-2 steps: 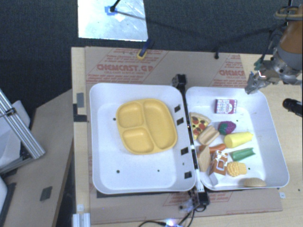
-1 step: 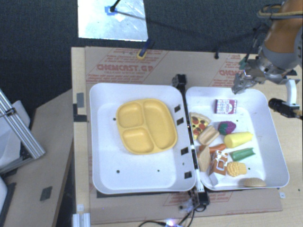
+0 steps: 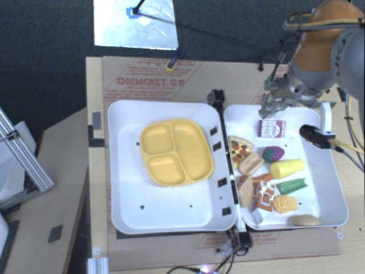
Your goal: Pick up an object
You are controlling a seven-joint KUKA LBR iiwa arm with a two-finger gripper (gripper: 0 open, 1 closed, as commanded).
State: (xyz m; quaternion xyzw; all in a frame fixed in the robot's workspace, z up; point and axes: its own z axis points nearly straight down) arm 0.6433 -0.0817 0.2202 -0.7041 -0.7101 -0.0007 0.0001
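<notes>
While the left bin point(image 3: 122, 170) carries a yellow divided tray point(image 3: 175, 152) lying flat near its middle, with three compartments facing up, the right bin point(image 3: 336, 193) holds a cluster of toy foods. A black divider point(image 3: 223, 153) with clips runs between the two bins where their rims meet. Just right of it lies a pizza slice point(image 3: 239, 147), and below that a tan bread piece point(image 3: 251, 163) touching a second tan piece point(image 3: 245, 190). An orange carrot-like piece point(image 3: 262, 177) sits beside a small brown-and-white carton point(image 3: 264, 197). Near the back of the bin, a small pink-and-white box point(image 3: 271, 128) stands apart from the rest. Below it rests a purple piece point(image 3: 273, 153), then a yellow piece point(image 3: 287, 168), a green pepper point(image 3: 291, 185), a yellow corn cob point(image 3: 284, 204) and a tan potato-like piece point(image 3: 307, 220) at the front rim. The gripper point(image 3: 275, 106) hangs just above and behind the pink-and-white box, pointing down; whether its fingers are apart or together I cannot tell, and nothing shows between them. A black cylindrical part point(image 3: 312, 135) juts over the bin's right side.
</notes>
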